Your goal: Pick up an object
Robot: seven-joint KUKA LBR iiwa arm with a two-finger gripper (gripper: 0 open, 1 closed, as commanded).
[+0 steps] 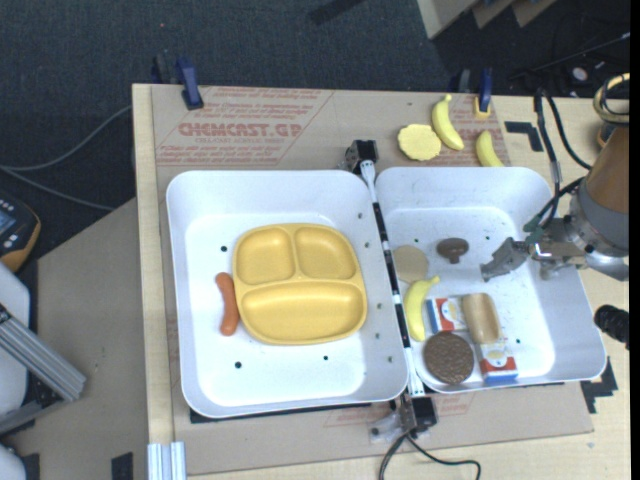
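— Plywood bench, two white bins side by side; where does the pick stand?

— Not begun, I'd judge. Nothing is lifted. Taking the right bin (560, 298) as landmark: its likeliest targets sit in its near-left part, a banana (415, 306), a round brown cookie (448, 357), a tan bread roll (481, 316) on a flat printed packet (497, 367), plus a small brown lump (453, 249) and a beige disc (409, 262) nearer its middle.

— And the gripper?

— The gripper (503, 260) hangs over that bin's right half, just right of the brown lump, touching nothing I can make out. How wide it stands I cannot tell (too small and dark).

— Left to do?

— Descend, close, lift. The bin beside it, to the left, holds a yellow divided plate (298, 282) and a sausage (228, 302).
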